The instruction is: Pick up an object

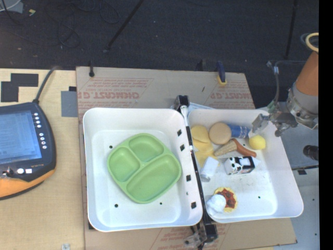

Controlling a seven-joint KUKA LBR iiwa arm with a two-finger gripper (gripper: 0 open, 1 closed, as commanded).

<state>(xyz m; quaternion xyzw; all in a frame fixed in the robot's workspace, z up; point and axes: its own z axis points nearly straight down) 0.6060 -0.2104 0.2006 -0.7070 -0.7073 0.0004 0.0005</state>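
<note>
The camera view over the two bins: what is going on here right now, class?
A robot arm reaches in from the right, its gripper open above the far edge of the right bin, holding nothing. That bin holds a jumble of toy food: a yellow ball, a round tan piece, a black and white toy and others. The left bin holds a green divided plate. No pick has been made yet.

The hand [271, 122] hangs over the right bin [283, 202], beside a yellow ball [257, 142].
</note>
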